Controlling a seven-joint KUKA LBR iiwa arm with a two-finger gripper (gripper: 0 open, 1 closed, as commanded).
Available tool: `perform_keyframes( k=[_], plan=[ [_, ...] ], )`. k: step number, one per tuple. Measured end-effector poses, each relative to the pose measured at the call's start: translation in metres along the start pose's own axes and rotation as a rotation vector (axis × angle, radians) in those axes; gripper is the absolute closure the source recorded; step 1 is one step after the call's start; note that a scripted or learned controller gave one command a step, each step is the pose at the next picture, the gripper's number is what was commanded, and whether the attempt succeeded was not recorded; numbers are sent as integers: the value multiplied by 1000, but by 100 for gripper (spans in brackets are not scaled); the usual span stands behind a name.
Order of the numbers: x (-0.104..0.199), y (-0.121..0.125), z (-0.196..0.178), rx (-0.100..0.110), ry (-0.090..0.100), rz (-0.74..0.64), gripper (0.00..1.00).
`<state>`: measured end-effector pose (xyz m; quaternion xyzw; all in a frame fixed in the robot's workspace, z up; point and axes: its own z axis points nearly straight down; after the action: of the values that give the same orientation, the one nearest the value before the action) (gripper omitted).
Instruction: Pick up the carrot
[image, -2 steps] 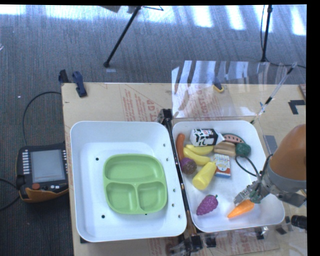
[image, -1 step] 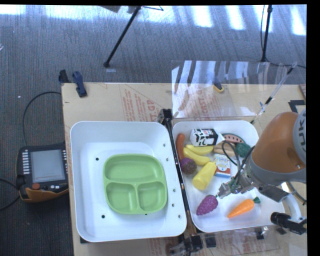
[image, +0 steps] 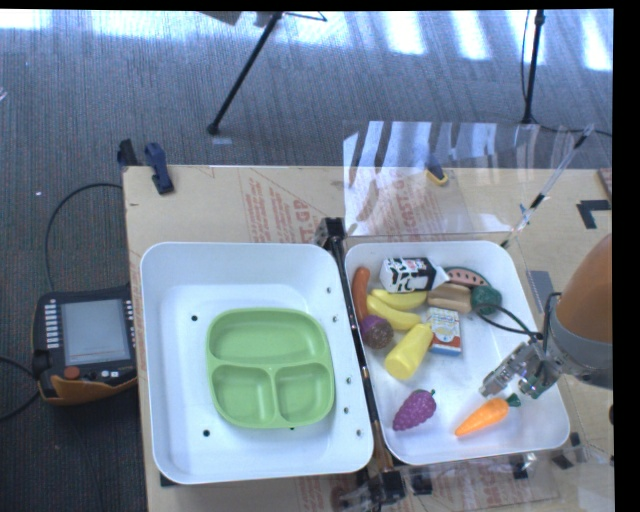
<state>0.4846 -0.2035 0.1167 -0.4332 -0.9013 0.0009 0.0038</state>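
The gripper (image: 517, 377) is sitting at the right side of the right bin (image: 545, 430), and honestly it's small and a bit blurry, so whether it's spread or closed is something I can't tell from this angle. What I can say is that nothing is visibly caught in it. The carrot (image: 483, 416) lies on the bin floor just below and to the left of the gripper, orange body pointing down-left, green leafy end up toward the gripper tip, very close to it, maybe touching, hard to call. Behind the gripper the grey wrist and orange band of the arm (image: 590, 320) come in from the right edge, with a dark cable looping back over the bin toward a dark green lump (image: 486, 297). Left of the carrot is a purple bunch of grapes (image: 414, 409), clearly apart from it. Further up the bin there's a yellow bottle (image: 409, 351) tilted on its side, a small orange and white carton (image: 445, 330) beside it, a banana (image: 394, 308), a dark purple round thing (image: 376, 331), a hot dog or sausage (image: 360, 288) along the left wall, a black and white milk carton (image: 410, 272) lying down, a watermelon slice (image: 464, 274) and a tan bread-like piece (image: 450, 297). The left bin (image: 180, 290) holds a green divided plate (image: 225, 345). A teach pendant (image: 85, 340) sits on the floor off to the left of the bench (image: 250, 200).
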Motion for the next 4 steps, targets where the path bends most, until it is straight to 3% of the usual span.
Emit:
perform_keyframes(
  k=[1,2,3,4],
  plan=[
    [1,2,0,-2,1,-2,0],
    [3,-11,34,0,5,279,0],
    [3,-11,29,3,12,278,100],
    [62,57,-40,-5,2,361,100]
  ],
)
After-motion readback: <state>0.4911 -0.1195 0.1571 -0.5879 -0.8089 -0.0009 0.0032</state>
